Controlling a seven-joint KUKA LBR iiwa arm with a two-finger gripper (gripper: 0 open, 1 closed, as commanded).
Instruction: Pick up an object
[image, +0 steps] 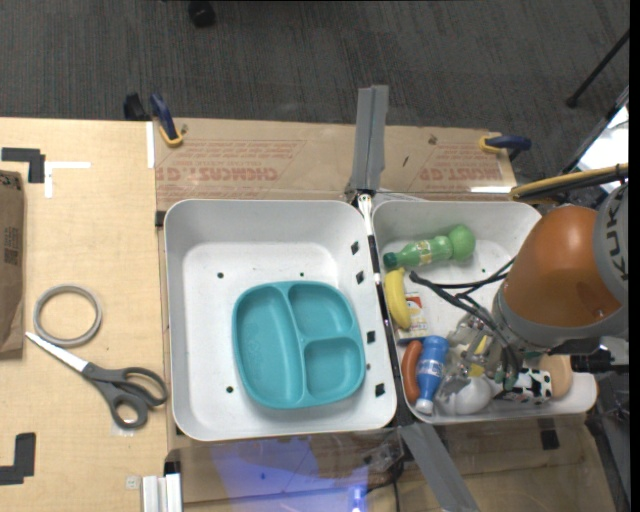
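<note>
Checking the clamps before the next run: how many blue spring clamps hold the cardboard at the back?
2: one blue clamp at the cardboard's back left corner, another clamp at its back right. The arm may hide others.

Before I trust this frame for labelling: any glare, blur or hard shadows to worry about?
Camera view: lighting is even and mostly sharp; the teal tray casts only a soft shadow; a bluish-purple glow spills over the bench edge below the left bin; the clutter around the gripper in the right bin is small and hard to resolve.
</note>
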